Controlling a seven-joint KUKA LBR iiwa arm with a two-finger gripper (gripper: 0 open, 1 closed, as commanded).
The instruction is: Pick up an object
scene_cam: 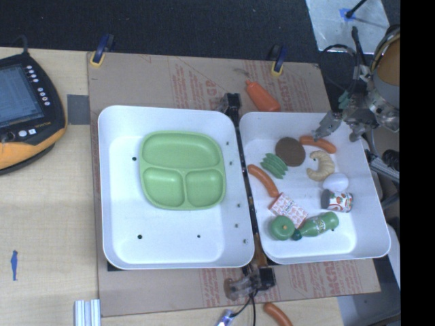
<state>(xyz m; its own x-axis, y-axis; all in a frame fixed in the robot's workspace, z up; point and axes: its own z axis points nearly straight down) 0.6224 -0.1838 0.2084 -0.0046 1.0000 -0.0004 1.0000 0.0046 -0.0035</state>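
Arm (384, 66): cut off by the right edge, beside the right bin (377, 236).
Sausage (277, 313): clipped at the bottom edge, below the right bin.

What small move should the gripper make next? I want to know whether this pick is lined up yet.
Probably shift a little toward the bin's middle and lower. The gripper hovers at the top right corner of the right bin, beside the small orange sausage, and holds nothing I can see.

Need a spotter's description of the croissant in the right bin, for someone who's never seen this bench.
Start at the shallow white right-hand bin, the one crowded with toy food. Near its upper right, find the dark brown round patty; just right of and below it lies the tan crescent-shaped toy croissant. It is the only curved, pale pastry there, above the white egg.
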